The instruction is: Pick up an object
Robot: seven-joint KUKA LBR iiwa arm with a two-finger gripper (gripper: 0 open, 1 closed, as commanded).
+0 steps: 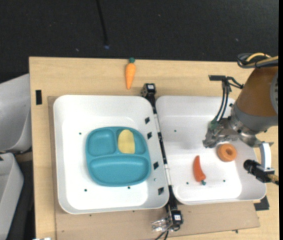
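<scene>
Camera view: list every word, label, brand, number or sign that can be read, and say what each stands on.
No readable text in this view.
Blue divided tray: plain, no marking seen.
Left bin and right bin: small dark marks on the floors and rims, too small to tell as text.
Wooden bench: a small dark patch at its left edge, no letters legible.
Arm's orange band: no lettering visible.

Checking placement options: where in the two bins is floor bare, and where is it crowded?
Bare: right bin floor left of the tool, and left bin margins around the blue tray. Crowded: right bin's lower right, with red pepper, orange ring and tool.
</scene>
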